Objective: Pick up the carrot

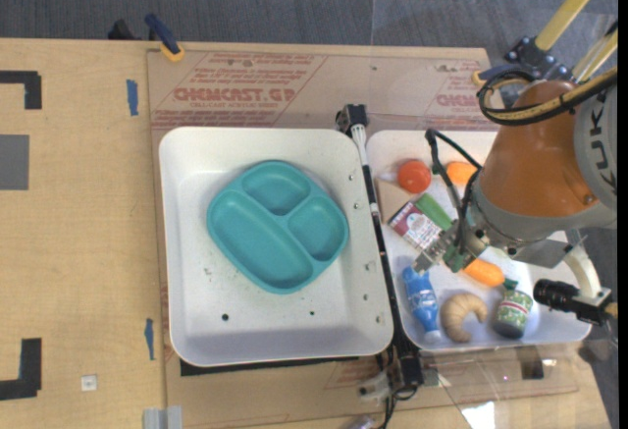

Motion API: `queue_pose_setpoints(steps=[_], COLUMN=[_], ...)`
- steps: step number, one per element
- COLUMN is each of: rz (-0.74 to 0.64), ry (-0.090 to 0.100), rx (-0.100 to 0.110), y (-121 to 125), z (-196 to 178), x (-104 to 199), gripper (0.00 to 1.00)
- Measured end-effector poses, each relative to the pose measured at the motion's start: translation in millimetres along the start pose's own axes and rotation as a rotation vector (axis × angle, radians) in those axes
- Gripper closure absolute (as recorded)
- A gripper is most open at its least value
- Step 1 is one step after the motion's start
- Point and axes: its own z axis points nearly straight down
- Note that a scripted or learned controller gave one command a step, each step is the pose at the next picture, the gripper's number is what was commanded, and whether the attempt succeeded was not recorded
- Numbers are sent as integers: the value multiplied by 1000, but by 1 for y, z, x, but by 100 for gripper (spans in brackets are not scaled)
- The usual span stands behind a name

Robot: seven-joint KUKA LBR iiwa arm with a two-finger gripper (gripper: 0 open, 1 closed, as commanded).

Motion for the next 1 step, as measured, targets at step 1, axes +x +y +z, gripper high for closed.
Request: queue_pose_setpoints(steps=[1], rz=[-339], ry=[-10], rx=[-1], y=[-29], z=[-138], x=[-46], gripper=[100])
